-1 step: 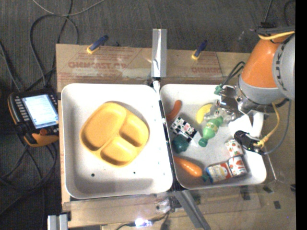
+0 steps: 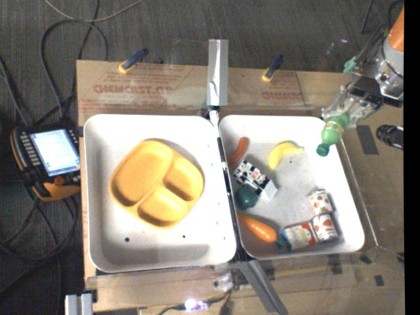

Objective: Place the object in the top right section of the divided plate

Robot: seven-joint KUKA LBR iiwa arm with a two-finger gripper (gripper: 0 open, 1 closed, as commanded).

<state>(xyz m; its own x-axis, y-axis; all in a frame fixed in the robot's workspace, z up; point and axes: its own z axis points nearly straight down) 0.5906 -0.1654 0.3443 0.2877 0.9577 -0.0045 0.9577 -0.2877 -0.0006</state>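
The gripper (image 2: 346, 112) is gripping a small green bottle (image 2: 330, 134) by its upper body, fingers closed on it, above the right bin's (image 2: 351, 195) top-right rim. The bottle is looking light, rigid and smooth, so liable to slip. The yellow divided plate (image 2: 157, 182) is lying in the left bin (image 2: 98, 241). Cardboard lettering behind is reading "CHEMCAST".

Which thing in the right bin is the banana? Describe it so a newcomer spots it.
Start at the right bin, the one crowded with items. Look in its upper middle, right of the black-and-white box and down-left of the green bottle at the gripper. The banana is the only curved, plain yellow piece there.
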